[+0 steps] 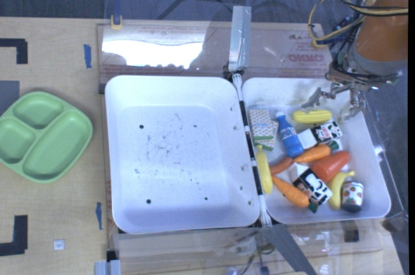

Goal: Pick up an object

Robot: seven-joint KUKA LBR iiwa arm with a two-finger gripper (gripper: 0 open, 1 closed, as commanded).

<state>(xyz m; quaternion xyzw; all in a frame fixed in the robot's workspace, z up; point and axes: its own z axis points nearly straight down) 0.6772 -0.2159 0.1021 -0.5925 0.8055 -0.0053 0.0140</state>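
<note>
My gripper (336,99) hangs over the back right part of the right bin (379,163), under the orange wrist band. Its metal fingers (316,98) are spread open with nothing between them. Just below it lie a short yellow toy (311,116) and a black-and-white patterned piece (328,131). Further in are a blue bottle (289,136), a checked box (261,124), an orange carrot (310,155), a red-orange pepper (331,165), a yellow banana (262,171), a second carrot (289,192) and a black-and-white cube (316,187).
The left bin (172,150) sits beside the right one, sharing a middle rim. A green divided plate (42,135) rests on the wooden bench at far left. Clear panels stand behind the bins. Yellow cables loop by the arm at upper right.
</note>
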